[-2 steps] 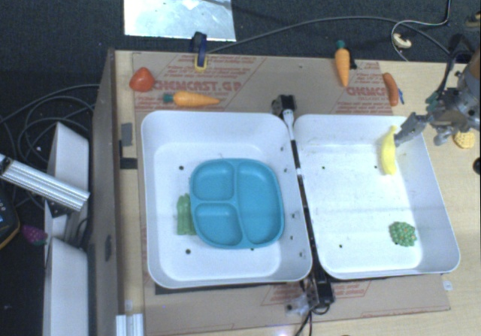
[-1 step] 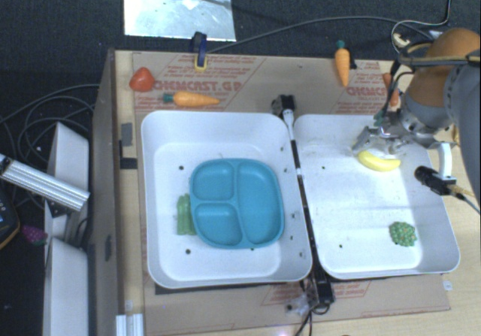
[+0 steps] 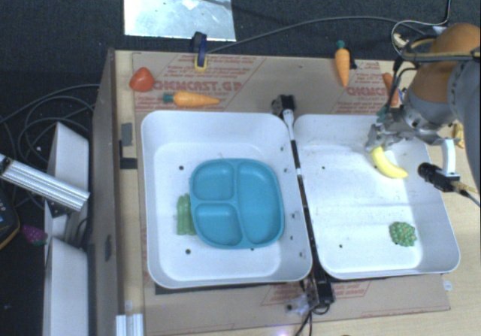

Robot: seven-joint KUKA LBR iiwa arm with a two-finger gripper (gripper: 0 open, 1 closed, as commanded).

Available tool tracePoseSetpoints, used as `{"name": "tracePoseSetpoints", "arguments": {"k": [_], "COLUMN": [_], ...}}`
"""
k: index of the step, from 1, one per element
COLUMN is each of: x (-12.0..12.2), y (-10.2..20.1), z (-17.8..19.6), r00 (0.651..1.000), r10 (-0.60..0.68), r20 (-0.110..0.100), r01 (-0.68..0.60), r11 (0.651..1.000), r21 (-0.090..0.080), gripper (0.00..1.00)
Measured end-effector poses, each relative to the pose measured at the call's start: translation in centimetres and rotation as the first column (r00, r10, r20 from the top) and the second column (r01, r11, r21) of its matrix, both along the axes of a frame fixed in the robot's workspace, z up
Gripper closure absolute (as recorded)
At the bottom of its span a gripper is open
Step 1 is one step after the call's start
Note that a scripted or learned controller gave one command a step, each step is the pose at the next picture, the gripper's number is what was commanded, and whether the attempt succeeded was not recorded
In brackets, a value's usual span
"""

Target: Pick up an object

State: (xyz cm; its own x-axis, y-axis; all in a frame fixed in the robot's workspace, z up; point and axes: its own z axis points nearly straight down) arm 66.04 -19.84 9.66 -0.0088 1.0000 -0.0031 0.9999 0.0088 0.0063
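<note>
Beneath both bins (image 3: 225, 128): printed cardboard (image 3: 248, 75).

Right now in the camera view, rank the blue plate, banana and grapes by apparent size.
1. Blue plate, by far the largest.
2. Banana.
3. Grapes, a little smaller than the banana; they lie nearer the camera, so that gap is unsure.

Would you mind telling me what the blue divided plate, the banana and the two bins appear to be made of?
Blue divided plate: likely moulded plastic, smooth with a soft sheen and rounded compartment ridges.
Banana: probably toy plastic or rubber, judging by its uniform bright yellow.
Left bin and right bin: seemingly thin formed plastic, matte white with rounded corners.
</note>
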Motion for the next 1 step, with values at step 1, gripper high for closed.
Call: {"name": "tracePoseSetpoints", "arguments": {"k": [1], "x": [0.38], "y": [8.96], "z": [2.83], "r00": [1.0], "r10": [-0.003], "r20": [-0.003], "r01": [0.003], "r11": [1.0], "r21": [0.004], "gripper": [1.0]}}
